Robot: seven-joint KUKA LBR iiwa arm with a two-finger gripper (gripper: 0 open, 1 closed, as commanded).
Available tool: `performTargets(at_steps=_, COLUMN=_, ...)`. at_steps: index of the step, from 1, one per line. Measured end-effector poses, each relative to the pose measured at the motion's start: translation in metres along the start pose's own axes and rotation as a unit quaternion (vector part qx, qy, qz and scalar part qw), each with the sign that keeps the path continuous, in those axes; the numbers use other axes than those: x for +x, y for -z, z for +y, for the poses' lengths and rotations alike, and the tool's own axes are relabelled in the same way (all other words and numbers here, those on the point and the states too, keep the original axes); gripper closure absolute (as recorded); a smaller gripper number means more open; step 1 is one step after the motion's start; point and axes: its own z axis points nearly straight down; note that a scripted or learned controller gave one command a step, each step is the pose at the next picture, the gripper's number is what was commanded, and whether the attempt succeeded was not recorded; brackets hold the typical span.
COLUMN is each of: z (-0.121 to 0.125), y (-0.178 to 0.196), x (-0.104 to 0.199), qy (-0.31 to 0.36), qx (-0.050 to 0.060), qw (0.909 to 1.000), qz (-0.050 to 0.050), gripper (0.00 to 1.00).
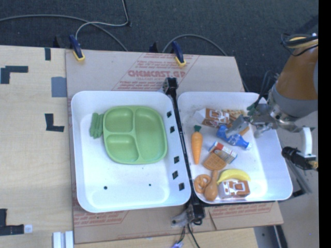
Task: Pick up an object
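The right bin (274,174) holds several small items. An orange carrot (197,146) lies near its left wall. A brown snack packet (217,117) sits at the back, with a blue object (231,137) just in front of it. My gripper (250,126) hangs over the right bin's back right part, just above and to the right of the blue object. It is open, with nothing between its fingers. A waffle-like piece (214,162), a yellow banana (234,176), a pretzel (202,181) and a red-and-white box (234,189) lie toward the front.
The left bin (124,190) carries a green divided plate (135,134) with a green leafy piece (95,125) at its left. A black divider (178,138) runs between the bins. The grey and orange arm (297,87) stands over the right bin's right edge.
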Motion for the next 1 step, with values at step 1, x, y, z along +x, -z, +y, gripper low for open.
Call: performTargets(at_steps=1, z=0.0641, y=-0.098, x=0.0429, qy=0.0, qx=-0.009, qw=1.0, qz=-0.003, gripper=0.0)
